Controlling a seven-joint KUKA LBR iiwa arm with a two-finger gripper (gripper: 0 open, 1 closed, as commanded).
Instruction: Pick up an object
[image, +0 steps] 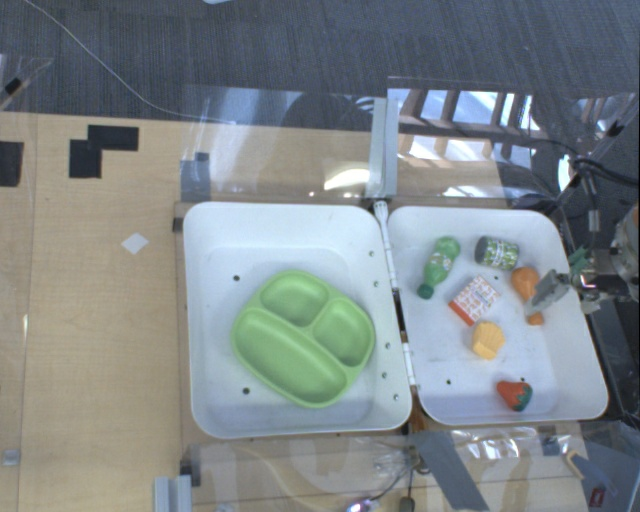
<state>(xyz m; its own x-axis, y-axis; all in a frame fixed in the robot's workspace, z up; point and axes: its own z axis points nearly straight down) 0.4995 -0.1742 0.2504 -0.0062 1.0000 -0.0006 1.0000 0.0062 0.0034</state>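
Observation:
The right bin (570, 395) holds several small items. A green bottle (438, 264) lies tilted at the upper left, with a dark can with a green label (496, 251) next to it. Below them lie a red and white box (473, 300), a yellow block (488, 341) and a red strawberry-like toy (515, 395). An orange toy (524, 281) lies near the bin's right side. My gripper (549, 290) reaches in over the right rim, low and right beside the orange toy. I see nothing held in it.
The left bin (215, 400) holds a green divided plate (304, 338). A metal divider post (381, 160) stands behind the seam between the bins. Cables and arm hardware (600, 270) crowd the right rim. Clear plastic walls rise behind both bins.

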